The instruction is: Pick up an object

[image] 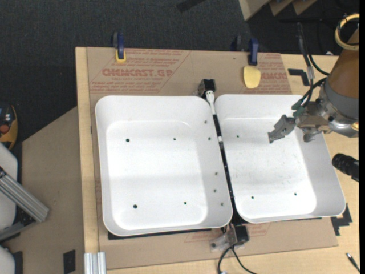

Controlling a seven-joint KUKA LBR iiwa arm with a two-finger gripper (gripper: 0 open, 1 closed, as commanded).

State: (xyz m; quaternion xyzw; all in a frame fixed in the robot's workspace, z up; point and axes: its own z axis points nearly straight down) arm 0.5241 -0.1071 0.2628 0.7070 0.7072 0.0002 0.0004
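the grey two-finger gripper [282, 128] hangs over the upper right part of the right shallow white plastic bin [319, 201], at the end of the grey arm with its orange band [348, 76], which reaches in from the right edge. the gripper's tip points left and a little toward the bin's near side. from this slanted view i cannot tell whether it is apart or together, and nothing shows in its grasp.

the one loose thing that may serve for the task is a small pale yellow rounded object [251, 76]. it lies outside both bins, on the brown board with red lettering [142, 67], just beyond the far rim of the right bin and just below a blue clamp [253, 50]. its long axis seems to run away from the camera, narrower end toward the clamp, though it is too small to be sure. it lies well apart from the gripper.

the left shallow white plastic bin [108, 153] sits beside the right one, their rims touching along a dark seam, with a black clip [206, 87] at the far end.
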